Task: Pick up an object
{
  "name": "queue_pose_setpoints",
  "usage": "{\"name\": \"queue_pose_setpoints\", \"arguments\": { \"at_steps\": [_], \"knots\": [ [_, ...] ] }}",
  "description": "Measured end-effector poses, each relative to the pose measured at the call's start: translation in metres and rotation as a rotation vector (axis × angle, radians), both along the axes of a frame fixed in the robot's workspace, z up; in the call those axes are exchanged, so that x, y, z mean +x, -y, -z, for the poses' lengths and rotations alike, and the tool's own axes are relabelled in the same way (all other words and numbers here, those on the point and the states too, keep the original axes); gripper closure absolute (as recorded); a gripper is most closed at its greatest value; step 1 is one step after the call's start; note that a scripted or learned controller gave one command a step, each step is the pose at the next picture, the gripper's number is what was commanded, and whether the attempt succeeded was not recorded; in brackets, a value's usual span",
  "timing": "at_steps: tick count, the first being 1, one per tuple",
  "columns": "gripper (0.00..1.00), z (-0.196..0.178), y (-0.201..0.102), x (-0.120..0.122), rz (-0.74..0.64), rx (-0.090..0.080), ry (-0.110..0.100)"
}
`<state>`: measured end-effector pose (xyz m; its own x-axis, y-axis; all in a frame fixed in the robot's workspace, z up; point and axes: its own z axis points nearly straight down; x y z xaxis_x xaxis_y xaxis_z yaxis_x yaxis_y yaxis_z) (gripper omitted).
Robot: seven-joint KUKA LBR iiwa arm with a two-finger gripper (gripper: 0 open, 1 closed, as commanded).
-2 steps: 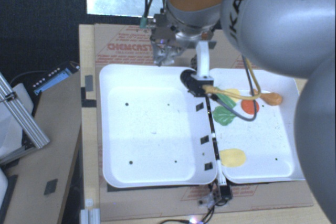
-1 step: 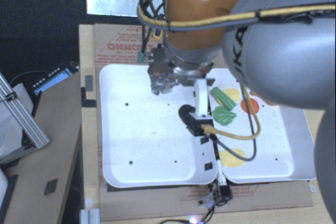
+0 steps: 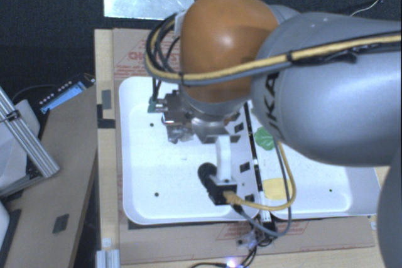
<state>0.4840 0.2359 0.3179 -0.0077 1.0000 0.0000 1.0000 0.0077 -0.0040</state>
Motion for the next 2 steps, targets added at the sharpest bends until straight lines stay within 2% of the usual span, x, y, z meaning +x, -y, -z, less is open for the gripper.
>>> {"name": "queue_pose_setpoints", "arguments": {
  "at_steps": [1, 2],
  "knots": [
    [1.00, 0.001, 0.003, 0.080, 0.009, 0.000, 0.009],
    [1.00, 0.058, 0.001, -0.002, 0.002, -0.002, -0.006]
  ]
}}
